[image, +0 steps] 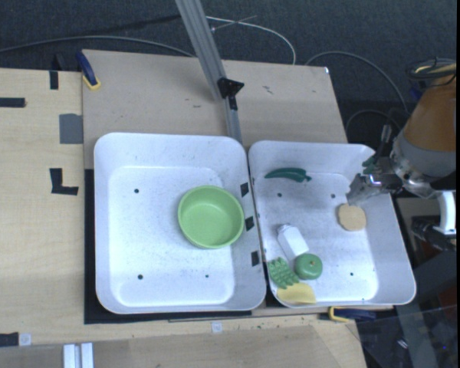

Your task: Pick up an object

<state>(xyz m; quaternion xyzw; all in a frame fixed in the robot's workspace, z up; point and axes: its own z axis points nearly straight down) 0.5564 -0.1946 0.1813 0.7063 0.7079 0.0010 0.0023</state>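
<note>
From the overhead camera view, the gripper (362,188) hangs over the right bin (391,282) near its right wall, just up and right of the tan round piece (352,218), and honestly I can't tell if it's open or closed. That tan piece looks like the easiest grab to me, sitting by itself while the white bottle (293,242), green round thing (308,266) and yellow piece (298,294) crowd together. I'd centre over it first, then drop straight down, staying off the wall.
</note>
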